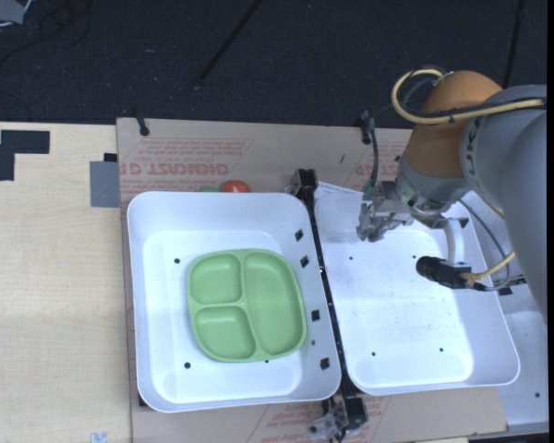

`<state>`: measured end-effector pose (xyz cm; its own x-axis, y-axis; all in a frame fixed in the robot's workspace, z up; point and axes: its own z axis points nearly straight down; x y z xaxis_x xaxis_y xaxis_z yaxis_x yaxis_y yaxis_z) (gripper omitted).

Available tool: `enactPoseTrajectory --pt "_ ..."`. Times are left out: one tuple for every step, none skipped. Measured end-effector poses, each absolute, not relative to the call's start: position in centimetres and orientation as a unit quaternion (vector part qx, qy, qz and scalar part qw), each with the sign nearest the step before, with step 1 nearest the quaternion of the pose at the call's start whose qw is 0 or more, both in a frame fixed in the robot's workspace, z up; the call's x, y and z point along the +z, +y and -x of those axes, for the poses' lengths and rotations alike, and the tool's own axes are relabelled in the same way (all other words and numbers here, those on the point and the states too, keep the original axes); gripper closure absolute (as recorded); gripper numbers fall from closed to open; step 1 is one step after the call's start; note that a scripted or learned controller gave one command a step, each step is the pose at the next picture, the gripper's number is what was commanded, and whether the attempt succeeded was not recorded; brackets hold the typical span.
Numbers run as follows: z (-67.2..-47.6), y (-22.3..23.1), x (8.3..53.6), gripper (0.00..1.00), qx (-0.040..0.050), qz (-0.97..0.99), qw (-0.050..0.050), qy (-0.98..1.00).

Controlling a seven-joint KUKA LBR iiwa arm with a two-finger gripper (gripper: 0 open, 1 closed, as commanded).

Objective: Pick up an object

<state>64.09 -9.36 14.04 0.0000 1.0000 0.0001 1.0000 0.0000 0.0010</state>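
Two shallow white bins sit side by side on the table (55, 275): the left bin (157, 247) at centre frame, the right bin (415, 349) toward lower right. One green divided plate (246, 304), three compartments, lies flat on the floor of the left bin, slightly tilted in plan. One small red-orange object (234, 187) shows just beyond the left bin's far rim, partly hidden by it; what it is cannot be told. One grey arm (503, 155) with its orange band enters from the upper right. One hand (377, 224) hangs over the upper left corner of the right bin, close to the divider between the bins. Nothing visible between its tips; whether they are spread or closed cannot be told at this angle.
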Motion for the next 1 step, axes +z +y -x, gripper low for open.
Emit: enactPoseTrajectory --pt "-63.35 -10.14 19.66 1.0 0.0009 -0.709 0.001 0.706"
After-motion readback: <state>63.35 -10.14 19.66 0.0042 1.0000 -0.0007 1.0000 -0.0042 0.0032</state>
